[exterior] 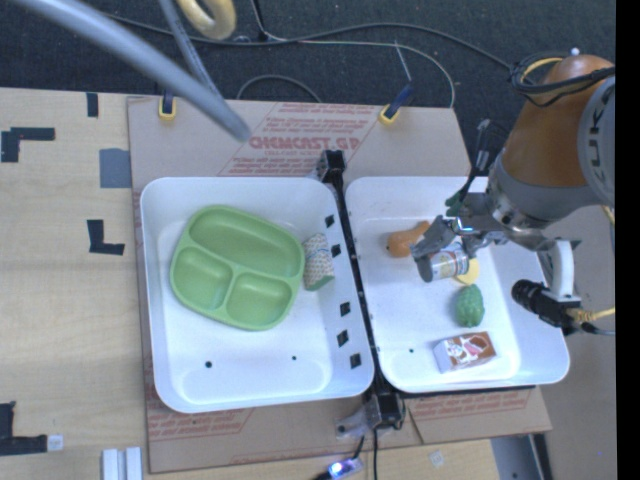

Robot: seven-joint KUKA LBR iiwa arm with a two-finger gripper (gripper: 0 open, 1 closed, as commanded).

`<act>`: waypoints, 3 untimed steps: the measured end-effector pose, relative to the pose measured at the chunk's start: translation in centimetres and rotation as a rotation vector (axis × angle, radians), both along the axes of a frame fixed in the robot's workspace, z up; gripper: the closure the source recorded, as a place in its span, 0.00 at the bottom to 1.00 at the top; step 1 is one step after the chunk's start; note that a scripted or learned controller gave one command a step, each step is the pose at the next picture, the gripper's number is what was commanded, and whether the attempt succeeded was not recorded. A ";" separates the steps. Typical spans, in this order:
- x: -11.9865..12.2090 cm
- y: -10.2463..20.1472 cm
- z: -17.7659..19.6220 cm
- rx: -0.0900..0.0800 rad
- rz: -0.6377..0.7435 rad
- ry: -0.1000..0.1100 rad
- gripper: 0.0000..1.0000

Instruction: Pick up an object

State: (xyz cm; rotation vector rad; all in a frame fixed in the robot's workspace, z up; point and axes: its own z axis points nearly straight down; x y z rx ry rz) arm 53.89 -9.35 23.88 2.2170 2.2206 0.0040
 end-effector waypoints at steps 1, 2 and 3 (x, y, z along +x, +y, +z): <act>2.0 5.2 0.5 0.002 0.003 0.005 1.00; 3.9 10.1 0.6 0.002 0.004 0.005 1.00; 4.1 15.0 -1.0 0.001 0.004 0.008 1.00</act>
